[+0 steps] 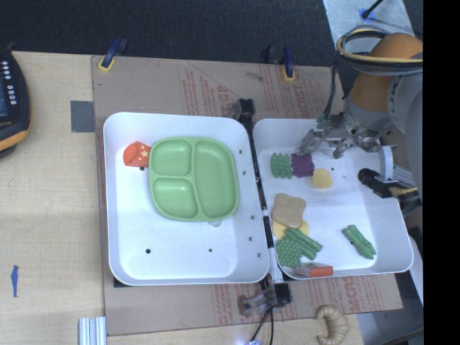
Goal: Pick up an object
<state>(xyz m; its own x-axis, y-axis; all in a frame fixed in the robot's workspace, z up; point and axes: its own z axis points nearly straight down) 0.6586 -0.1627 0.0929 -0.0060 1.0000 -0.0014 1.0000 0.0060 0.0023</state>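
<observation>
The table (57,214) carries two bins. The left bin (129,250) holds a green plate (194,178); the right bin (381,228) holds small toys. The gripper (327,139) hovers near the purple piece (302,165), which is crowded by a green piece (281,166), so a descent could nudge both aside. Whether the jaws are released or clenched, I cannot tell.

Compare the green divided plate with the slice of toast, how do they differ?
The green divided plate lies in the left bin; the toast slice lies in the right bin. The plate is far larger and light green; the toast is tan. The plate has three compartments; the toast is plain. Both lie flat.
</observation>
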